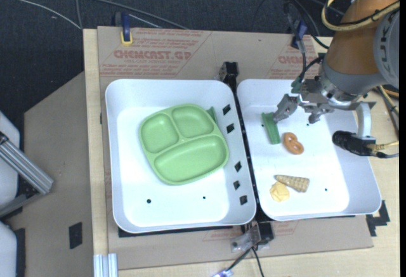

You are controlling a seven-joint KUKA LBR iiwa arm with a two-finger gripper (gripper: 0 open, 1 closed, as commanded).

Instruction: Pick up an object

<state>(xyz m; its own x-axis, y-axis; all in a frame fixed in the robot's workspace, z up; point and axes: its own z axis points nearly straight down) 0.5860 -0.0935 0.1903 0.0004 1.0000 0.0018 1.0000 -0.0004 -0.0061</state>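
Hovering over the upper part of the right bin (pixel 355 161), the gripper (pixel 299 106) is showing its two fingers spread apart with nothing between them. Just below the left finger, the green block (pixel 271 128) is lying flat beside the bin's left wall, and the orange pretzel-shaped toy (pixel 292 143) is sitting just to its right. Nearer the front edge, a tan cone (pixel 293 182) and a small yellow piece (pixel 279 192) are lying touching each other.

By my judgement, the risk is coming from crowding: the block is sitting so close to the wall that one finger could be landing on the rim or pushing the block aside instead of straddling it, and a descent between block and pretzel could be nudging both away.

The left bin (pixel 127 161) is bearing a green divided plate (pixel 183 142). Both bins are resting on a cardboard-covered bench (pixel 165 47), clamped at the back, with cables trailing over dark carpet (pixel 63 16) behind
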